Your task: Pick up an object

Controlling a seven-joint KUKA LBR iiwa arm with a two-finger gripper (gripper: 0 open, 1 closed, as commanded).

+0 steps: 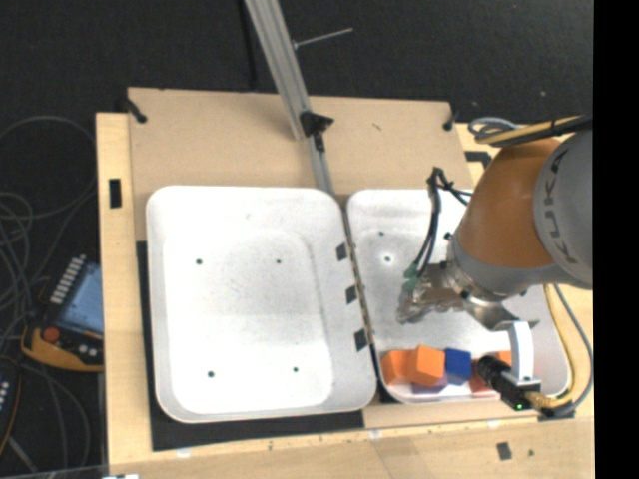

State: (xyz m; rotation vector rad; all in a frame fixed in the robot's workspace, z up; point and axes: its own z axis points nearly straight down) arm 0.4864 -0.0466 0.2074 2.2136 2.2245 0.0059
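My arm reaches in from the right over the right bin point(384, 230). Its orange band and grey wrist hide much of that bin. The gripper point(412, 302) hangs low over the bin's middle, a little above a cluster of blocks. An orange block point(417, 365) lies at the bin's front edge, with a blue block point(457, 363) just to its right. A small orange-red piece point(497, 359) sits further right, beside a white part of the arm. The gripper is apart from these blocks.
The left bin point(250, 297) is a shallow white tray beside the right one. A grey metal rail point(285, 63) slants in from the top to the divider between the bins. Cables and a handheld controller point(70, 317) lie off the bench at the left.
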